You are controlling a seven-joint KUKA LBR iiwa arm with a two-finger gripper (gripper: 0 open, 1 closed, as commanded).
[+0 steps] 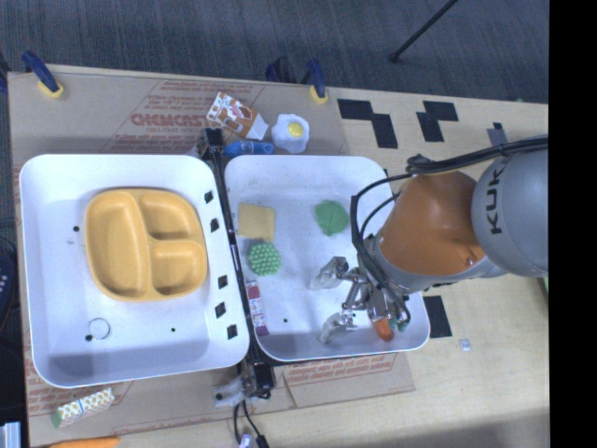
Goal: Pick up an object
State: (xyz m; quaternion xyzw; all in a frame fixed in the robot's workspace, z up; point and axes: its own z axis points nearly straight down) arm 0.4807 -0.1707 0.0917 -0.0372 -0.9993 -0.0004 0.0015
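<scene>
My claw point(331, 299) hangs low in the right bin point(298, 171), toward its lower right, fingers spread apart with nothing between them. An orange piece point(383, 329) lies just right of my lower finger by the bin's bottom rim. Further up the same bin sit a yellow square block point(256, 221), a green studded ball point(264, 259) below it, and a flatter green piece point(331, 217) at upper centre. The left bin point(37, 250) carries a yellow divided tray point(146, 244). Both bins rest on brown printed cardboard point(168, 110) over a pale bench point(485, 390); dark grey carpet point(187, 17) fills the top of the frame.
</scene>
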